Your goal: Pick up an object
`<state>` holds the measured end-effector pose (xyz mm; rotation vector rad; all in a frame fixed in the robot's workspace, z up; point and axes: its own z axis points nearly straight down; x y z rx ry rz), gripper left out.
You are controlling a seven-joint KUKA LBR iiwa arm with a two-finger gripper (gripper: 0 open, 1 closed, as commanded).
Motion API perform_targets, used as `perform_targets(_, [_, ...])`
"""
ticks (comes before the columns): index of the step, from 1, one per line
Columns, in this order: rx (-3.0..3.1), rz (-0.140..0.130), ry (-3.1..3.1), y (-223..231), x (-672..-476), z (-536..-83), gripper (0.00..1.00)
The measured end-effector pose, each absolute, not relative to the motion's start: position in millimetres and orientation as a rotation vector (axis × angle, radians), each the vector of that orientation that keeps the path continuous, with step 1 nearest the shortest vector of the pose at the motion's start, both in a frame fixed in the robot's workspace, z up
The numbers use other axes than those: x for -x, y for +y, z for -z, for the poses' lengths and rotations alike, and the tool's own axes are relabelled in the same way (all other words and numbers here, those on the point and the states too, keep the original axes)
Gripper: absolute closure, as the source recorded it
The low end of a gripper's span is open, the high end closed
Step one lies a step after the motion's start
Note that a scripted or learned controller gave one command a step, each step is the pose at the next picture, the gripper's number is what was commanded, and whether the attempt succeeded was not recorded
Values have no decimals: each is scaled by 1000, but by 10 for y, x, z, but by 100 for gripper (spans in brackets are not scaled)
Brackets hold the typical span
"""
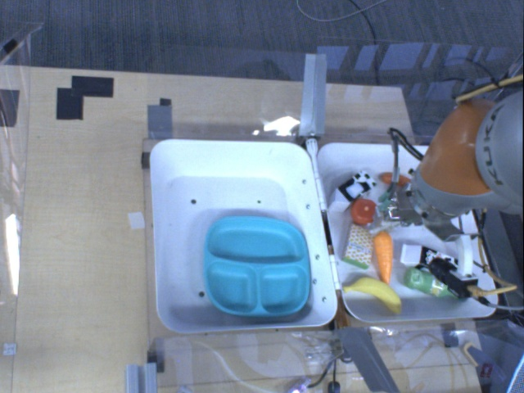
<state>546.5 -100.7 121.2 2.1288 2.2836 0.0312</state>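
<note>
My gripper [394, 209] hangs low over the middle of the right bin [329, 188], just right of a red tomato [363, 211]. A black-and-white toy [356, 187] lies above the tomato. Below the gripper an orange carrot [382, 256] lies lengthwise, with a speckled flat pad [357, 246] to its left. A yellow banana [374, 291] rests near the bin's front wall. A green object [421, 281] and a small white block [411, 255] lie at the front right, partly under the wrist. Nothing is seen held.
The left bin [168, 219] holds a blue divided plate [257, 264] at its front middle. The grey and orange arm [458, 158] covers the right bin's far right side. A metal post [313, 97] stands behind the wall between the bins.
</note>
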Motion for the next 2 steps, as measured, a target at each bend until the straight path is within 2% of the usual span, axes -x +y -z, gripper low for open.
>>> perform_targets(1, [-2149,-12,2279,-1493,-5704,-880,100])
perform_targets(2, [-2390,-3,2033,-1132,-5685,-2286,100])
